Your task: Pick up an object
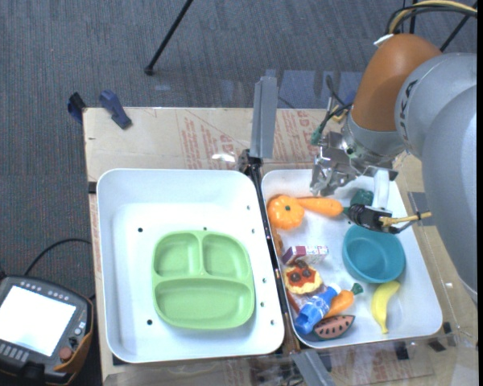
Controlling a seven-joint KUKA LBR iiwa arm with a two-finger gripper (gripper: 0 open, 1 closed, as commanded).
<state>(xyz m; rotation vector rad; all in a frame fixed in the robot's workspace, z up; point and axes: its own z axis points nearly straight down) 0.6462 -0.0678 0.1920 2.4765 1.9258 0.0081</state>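
My gripper (327,182) hangs over the far end of the right bin (429,305), just above the thick end of a long orange carrot (323,207). Nothing shows between its fingers. Left of the carrot sits a small orange pumpkin (282,211). A blue bowl (373,256) lies at mid right, with a yellow banana (384,305) in front of it. Along the bin's left side lie a small pink and white packet (304,253), a toy pizza piece (302,278), a blue bottle (313,313), a short carrot (343,300) and a watermelon slice (334,326).
The left bin (113,215) holds a green divided plate (203,280). A grey upright post (264,123) stands behind the gap between the bins. A handheld control pendant (34,322) lies on the floor at lower left.
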